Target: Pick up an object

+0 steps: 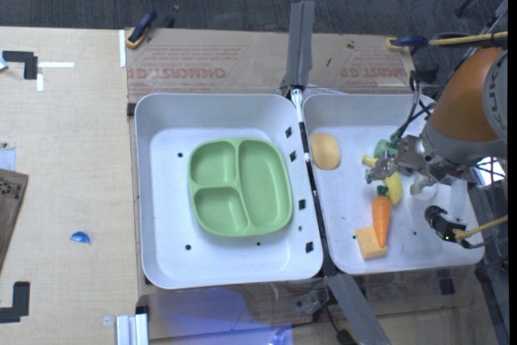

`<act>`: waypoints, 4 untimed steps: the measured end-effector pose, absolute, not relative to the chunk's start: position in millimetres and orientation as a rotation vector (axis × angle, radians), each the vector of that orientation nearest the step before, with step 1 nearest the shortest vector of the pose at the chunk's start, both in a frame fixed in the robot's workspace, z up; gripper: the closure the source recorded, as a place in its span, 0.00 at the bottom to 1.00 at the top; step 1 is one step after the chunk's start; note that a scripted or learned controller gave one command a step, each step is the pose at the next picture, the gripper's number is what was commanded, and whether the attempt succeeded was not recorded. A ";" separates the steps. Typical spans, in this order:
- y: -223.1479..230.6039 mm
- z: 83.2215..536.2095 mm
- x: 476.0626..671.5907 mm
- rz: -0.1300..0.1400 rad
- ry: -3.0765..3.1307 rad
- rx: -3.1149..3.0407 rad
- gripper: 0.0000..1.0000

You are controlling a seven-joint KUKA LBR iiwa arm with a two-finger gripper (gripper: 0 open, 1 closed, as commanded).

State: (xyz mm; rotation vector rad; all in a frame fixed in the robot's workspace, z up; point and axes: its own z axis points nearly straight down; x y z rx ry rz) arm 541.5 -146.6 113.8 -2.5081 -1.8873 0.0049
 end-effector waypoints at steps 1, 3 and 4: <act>-147.7 122.3 541.4 0.006 -1.882 -2.512 1.00; -164.4 91.1 581.3 0.002 -2.190 -2.251 0.00; -165.7 100.1 581.2 0.003 -2.188 -2.254 1.00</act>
